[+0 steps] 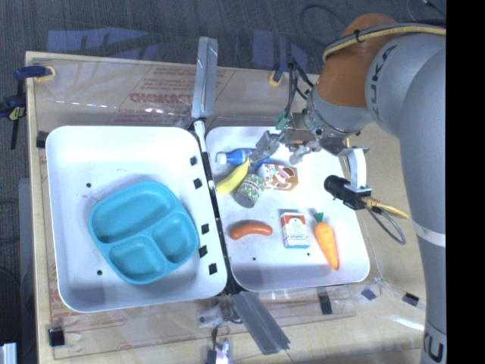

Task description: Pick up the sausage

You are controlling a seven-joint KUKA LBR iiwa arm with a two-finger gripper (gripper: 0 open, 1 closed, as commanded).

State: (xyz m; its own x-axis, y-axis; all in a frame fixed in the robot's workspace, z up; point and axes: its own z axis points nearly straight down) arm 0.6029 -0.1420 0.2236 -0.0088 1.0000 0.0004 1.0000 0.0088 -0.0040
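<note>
Camera view shows you the orange-red sausage (250, 230) lying in the right white bin (348, 268), beside a small carton (295, 229); the jaws (282, 147) hang apart above a yellow banana (233, 177).

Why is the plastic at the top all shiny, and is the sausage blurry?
In the camera view, light glares off the clear sheet behind the bins, washing out its red print; the sausage looks fairly sharp, with a soft shadow beneath; the gripper is blurrier.
</note>
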